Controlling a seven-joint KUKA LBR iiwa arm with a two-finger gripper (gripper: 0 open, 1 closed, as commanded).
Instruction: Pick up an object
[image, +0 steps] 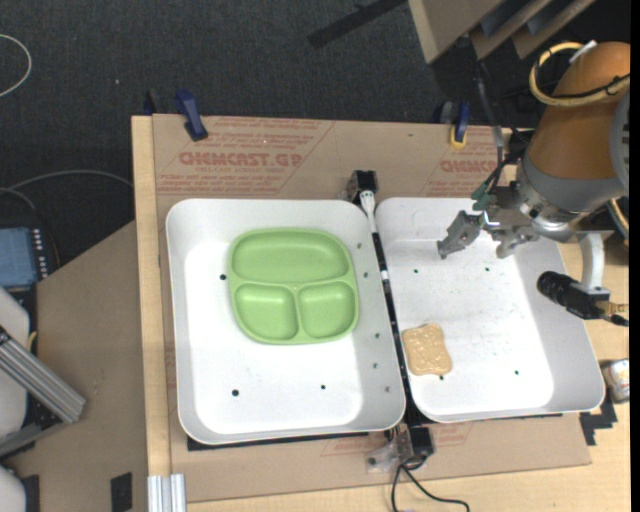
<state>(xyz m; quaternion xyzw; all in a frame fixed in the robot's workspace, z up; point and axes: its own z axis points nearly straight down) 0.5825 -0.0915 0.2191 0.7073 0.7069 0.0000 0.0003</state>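
The gripper (478, 236) hangs spread and empty at the frame's upper right, well apart from the tan cracker (426, 350) lying lower centre, against the right bin's (560, 385) left wall.

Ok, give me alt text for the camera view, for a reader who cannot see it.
A grey and orange robot arm reaches in from the right, its open gripper above the far part of the right white bin, holding nothing. A tan cracker-like piece lies near that bin's near left corner. The left bin holds a green divided plate.
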